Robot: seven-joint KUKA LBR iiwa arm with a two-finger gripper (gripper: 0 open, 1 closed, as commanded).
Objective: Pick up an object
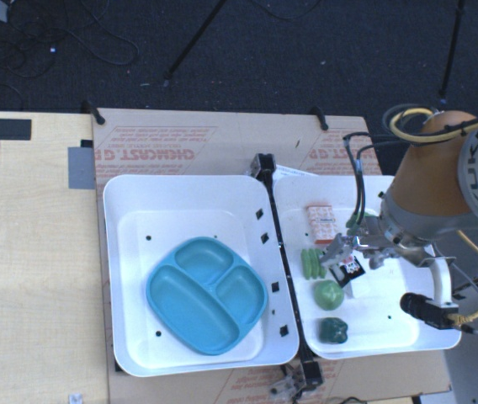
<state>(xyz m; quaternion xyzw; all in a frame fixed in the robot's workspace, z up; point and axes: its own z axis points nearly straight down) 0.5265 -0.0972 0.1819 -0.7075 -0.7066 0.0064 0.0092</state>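
End effector [346, 259], grip state indiscernible, hovers right of centre above the green ball [328, 294], likely light, smooth, roll-prone; grasp across its middle.

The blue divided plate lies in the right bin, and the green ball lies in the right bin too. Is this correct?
Not quite. The camera view shows the blue plate in the left bin. The green ball does lie in the right bin.
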